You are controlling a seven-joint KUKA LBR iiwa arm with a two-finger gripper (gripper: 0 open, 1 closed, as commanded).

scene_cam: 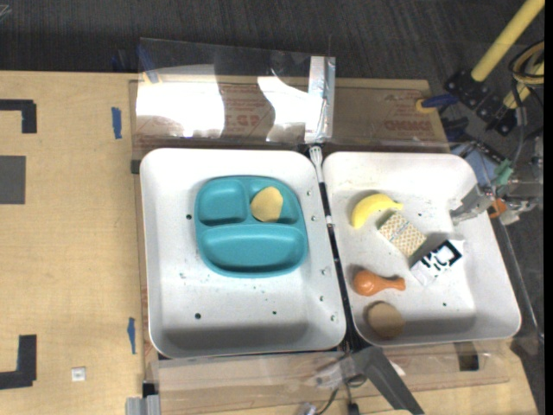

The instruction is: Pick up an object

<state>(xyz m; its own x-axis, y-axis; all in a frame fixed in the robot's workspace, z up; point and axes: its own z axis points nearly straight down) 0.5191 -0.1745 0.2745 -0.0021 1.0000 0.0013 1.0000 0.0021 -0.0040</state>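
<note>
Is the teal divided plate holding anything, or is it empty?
Not empty: the teal plate holds one yellowish round object in its upper right compartment.

From my seat the claw sits at the right bin's far right rim, small and blurred against cables, so I cannot tell how its fingers stand. The grey arm behind it runs off the right edge almost at once. The yellow padded pole at top right is cut by the corner. The black-and-white printed card has markings too small for me to read. The patterned speckled box covers the lower end of the yellow banana-shaped piece. The clear plastic sheet glares white, blotting out the cardboard beneath. The wooden surface runs out of frame at left.
</note>
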